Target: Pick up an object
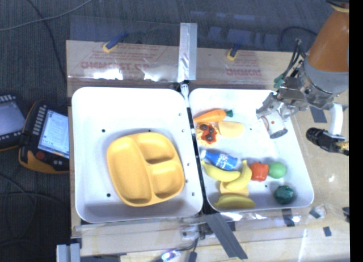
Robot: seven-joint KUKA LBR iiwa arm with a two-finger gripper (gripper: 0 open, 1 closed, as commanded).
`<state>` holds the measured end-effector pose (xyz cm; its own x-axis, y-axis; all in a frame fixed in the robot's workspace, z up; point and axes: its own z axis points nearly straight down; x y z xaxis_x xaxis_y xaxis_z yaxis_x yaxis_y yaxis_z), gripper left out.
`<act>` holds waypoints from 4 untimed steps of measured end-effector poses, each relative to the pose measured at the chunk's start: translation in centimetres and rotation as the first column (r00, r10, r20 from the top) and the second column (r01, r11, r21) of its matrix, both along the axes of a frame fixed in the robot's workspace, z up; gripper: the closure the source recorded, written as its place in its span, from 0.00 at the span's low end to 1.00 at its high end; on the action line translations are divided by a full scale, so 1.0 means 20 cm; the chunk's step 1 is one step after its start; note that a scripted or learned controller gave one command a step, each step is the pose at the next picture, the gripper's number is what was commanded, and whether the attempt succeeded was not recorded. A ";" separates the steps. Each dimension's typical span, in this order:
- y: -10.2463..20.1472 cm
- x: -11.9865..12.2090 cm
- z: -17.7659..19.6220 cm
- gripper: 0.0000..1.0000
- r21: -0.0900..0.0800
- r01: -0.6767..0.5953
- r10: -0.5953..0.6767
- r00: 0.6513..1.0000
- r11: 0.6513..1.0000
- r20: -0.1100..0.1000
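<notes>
Bananas (235,182) nearest, heaped among toy food in right bin (295,159).
Claw (271,120) parted, empty above; best lowered straight onto isolated carrot (210,115).

Dark grey carpet floor (85,0) w/ black cables (34,7); tan bench (142,56); prob. teach pendant (48,139) at left.

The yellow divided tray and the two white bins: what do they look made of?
Yellow divided tray: probably moulded plastic, matte, with soft rounded compartment edges and an even colour. White bins: probably plastic too, smooth and slightly glossy, with rounded corners and faint glare along the rims.
</notes>
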<state>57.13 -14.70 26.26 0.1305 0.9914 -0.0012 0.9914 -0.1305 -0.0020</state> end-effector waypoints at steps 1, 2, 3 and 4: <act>-0.13 0.19 -0.24 1.00 -0.003 -0.015 0.015 1.000 1.000 -0.002; -0.13 0.19 -0.24 0.00 -0.003 -0.016 0.016 1.000 1.000 -0.001; 0.07 0.27 -0.85 0.00 -0.001 -0.064 0.064 0.998 0.998 0.000; 0.07 0.27 -0.81 1.00 0.000 -0.065 0.065 0.998 0.998 -0.004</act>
<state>62.47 -13.27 10.08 0.0654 0.9979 -0.0017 0.9978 -0.0655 -0.0062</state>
